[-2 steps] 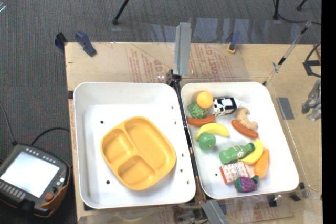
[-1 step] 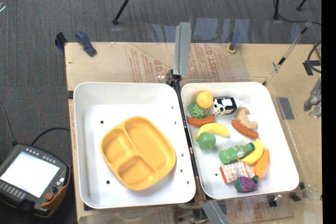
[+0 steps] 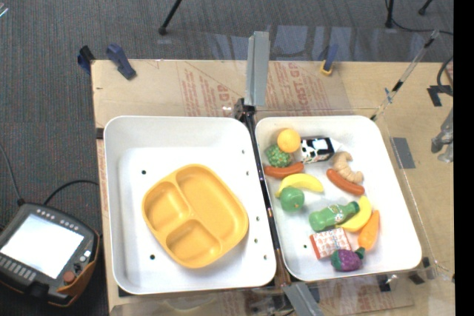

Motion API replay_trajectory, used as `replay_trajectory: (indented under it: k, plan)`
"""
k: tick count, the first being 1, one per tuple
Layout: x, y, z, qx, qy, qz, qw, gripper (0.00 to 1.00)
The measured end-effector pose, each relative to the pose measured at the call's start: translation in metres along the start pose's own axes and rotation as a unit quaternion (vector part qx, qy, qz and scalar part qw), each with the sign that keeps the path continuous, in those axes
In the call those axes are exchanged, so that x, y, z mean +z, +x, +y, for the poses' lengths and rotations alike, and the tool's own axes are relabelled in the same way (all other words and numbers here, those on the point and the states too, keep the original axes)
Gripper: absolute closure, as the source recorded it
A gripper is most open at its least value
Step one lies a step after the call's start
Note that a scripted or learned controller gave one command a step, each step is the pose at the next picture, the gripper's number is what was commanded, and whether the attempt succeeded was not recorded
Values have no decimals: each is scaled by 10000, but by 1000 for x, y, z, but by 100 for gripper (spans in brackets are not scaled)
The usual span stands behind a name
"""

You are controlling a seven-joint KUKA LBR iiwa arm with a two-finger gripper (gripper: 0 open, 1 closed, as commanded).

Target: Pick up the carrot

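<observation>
A brown bench (image 3: 185,85) is seen from above, and two white bins are set on it side by side. In the left bin (image 3: 118,152) a yellow plate (image 3: 194,214) with three parts is laid flat. The right bin (image 3: 392,211) is filled with toy food.

On the floor at the near left, a hand screen (image 3: 44,251) with an orange edge is seen. Blue clamps (image 3: 120,61) are fixed to the far edge of the bench.

At the right edge, well apart from the toys, a small grey bit of the gripper (image 3: 443,138) is seen. It cannot be told if its jaws are apart or together.

The carrot (image 3: 369,229) is found at the near right of the right bin, close to the right wall. It is orange and is laid touching a yellow banana (image 3: 363,209) on its left. A green bottle (image 3: 332,217) is laid just left of that banana.

A second banana (image 3: 302,181) is seen in the middle left, with a green fruit (image 3: 292,198) just near of it. Two red sausages (image 3: 284,170) (image 3: 345,181) are placed on either side of it. A black and white milk box (image 3: 317,149), a yellow ball fruit (image 3: 289,139) and a broccoli (image 3: 277,156) are grouped at the far left. Purple grapes (image 3: 346,260) and a red and white packet (image 3: 329,242) are laid at the near edge, left of the carrot
</observation>
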State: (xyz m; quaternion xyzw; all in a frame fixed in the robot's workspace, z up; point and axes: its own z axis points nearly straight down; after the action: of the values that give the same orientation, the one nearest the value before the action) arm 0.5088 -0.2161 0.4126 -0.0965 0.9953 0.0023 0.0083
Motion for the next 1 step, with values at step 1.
replay_trajectory:
  k: [1]
  plan:
    - [-9, -2, -1, 27, -2, -18, 10000, 100]
